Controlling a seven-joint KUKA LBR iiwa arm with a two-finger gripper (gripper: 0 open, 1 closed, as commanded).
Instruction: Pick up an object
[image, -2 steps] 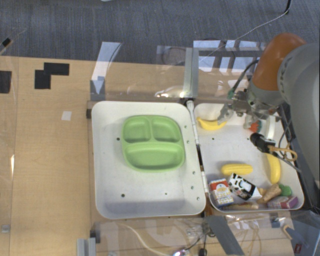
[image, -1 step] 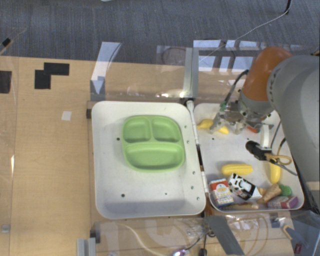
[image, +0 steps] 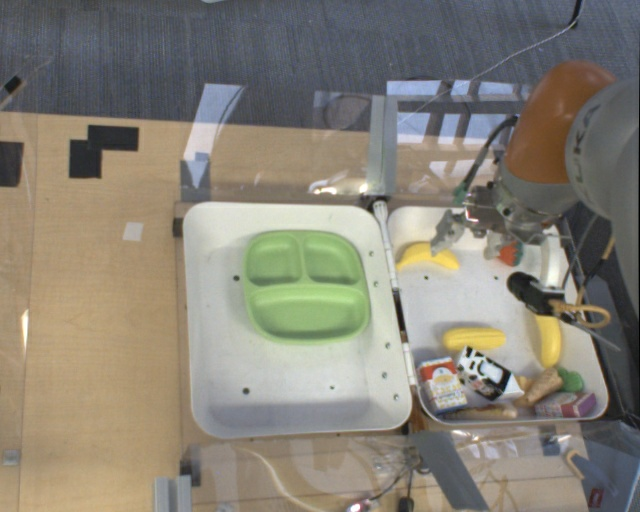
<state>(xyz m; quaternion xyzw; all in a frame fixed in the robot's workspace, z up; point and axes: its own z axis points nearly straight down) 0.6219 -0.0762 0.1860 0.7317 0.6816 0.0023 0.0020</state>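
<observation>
On the worktop (image: 90, 320), the right bin (image: 445, 305) holds a cluster along its 6 o'clock edge: a small red-and-white carton (image: 440, 385), a black-and-white spotted toy (image: 487, 372), a tan cone (image: 538, 385) and, toward 5 o'clock, a green piece (image: 571, 380). Just beyond lie a yellow oblong (image: 473, 339) and, at 3 o'clock, a yellow banana (image: 548, 341). The left bin (image: 205, 300) carries a green divided plate (image: 305, 285) at its middle. Farthest, at the right bin's 11 o'clock, lies a yellow wedge (image: 428, 258). The gripper (image: 470, 238) hangs near 12 o'clock, fingers spread and grasping nothing – one fingertip (image: 445, 233) just beside the wedge.
</observation>
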